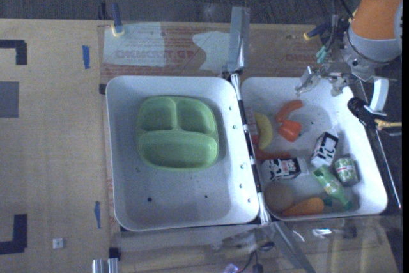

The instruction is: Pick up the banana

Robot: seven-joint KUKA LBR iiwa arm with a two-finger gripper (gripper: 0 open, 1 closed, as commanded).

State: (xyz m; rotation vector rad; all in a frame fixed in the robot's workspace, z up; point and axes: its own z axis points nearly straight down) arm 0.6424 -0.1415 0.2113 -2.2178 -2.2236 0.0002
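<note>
In the left bin (121, 156) a green divided plate (177, 132) lies near the far edge. The banana (264, 130) lies against the right bin's (377, 198) left wall, beside a red pepper (289, 121). The gripper (317, 78) hangs over that bin's far edge with nothing in it, its fingers slightly apart.

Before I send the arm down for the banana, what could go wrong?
1. The banana lies tight against the right bin's left wall, so a finger may strike the wall.
2. A red pepper sits just beside it and could get nudged or grabbed instead.
3. The gripper is over the bin's far edge, well off target.
</note>
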